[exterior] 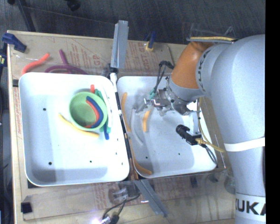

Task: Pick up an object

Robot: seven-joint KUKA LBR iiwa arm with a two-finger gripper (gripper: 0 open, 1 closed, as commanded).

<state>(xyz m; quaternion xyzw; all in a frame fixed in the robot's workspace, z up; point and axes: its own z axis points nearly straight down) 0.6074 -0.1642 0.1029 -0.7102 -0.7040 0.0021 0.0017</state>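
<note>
- Arm [238, 111], grey KUKA w/ orange band [189, 64] above the wrist, fills the right side & reaches left over the right bin.
- Bench [74, 43] of pale wood carries both bins; orange tool [35, 63] and a purple loop [67, 69] lie on it above the left bin, a blue clamp [150, 40] at the top edge.
- Left bin [51, 162], white & shallow, holds a cluster near its upper middle.
- Right bin [177, 164], white, sits just beside the left one, partly covered by the arm.
- Green bowl [84, 110] in left bin, tilted open toward the camera, w/ blue [98, 107] & red curved strips [91, 110] lying in it; a yellow strip [72, 122] pokes out lower left, teal bits at its right rim.
- Gripper [147, 107] hangs low in the right bin's upper-left part; fingers point left, cannot tell how far apart they stand.
- Orange strip [145, 120] is right at the fingertips, hanging down from them; whether it's pinched or just beside, can't tell.
- Two more orange strips: one [123, 104] along the bin's left wall, one [142, 168] at the lower-left corner.
- Black connector [184, 133] w/ yellow cable below the wrist.
</note>
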